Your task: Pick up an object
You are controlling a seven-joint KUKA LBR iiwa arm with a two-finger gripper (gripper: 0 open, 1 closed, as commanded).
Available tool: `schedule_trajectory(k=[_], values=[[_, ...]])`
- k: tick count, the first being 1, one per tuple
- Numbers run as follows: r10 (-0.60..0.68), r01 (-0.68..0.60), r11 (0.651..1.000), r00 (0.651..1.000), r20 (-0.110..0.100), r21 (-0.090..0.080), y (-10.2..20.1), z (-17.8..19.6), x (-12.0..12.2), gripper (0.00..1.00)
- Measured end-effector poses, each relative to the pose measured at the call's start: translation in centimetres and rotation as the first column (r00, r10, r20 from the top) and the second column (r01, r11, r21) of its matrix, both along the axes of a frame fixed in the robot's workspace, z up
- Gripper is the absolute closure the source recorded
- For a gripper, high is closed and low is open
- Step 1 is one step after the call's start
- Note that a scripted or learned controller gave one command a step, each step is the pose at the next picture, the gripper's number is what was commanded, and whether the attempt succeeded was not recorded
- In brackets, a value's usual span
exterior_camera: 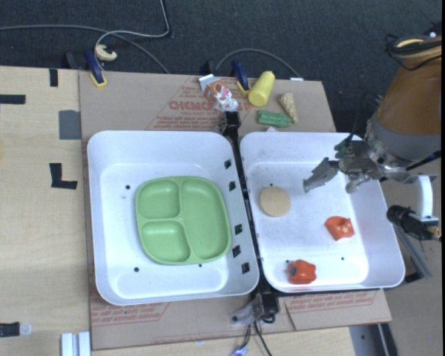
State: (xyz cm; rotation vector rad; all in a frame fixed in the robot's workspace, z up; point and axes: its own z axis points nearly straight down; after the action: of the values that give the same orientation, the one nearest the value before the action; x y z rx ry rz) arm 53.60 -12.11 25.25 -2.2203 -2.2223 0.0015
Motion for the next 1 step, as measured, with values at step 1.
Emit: schedule_trajectory(k=[1], values=[[-0.002,0.002,1.000,1.000,-0.001,0.000,-6.82,-4.57,-2.55,0.00]])
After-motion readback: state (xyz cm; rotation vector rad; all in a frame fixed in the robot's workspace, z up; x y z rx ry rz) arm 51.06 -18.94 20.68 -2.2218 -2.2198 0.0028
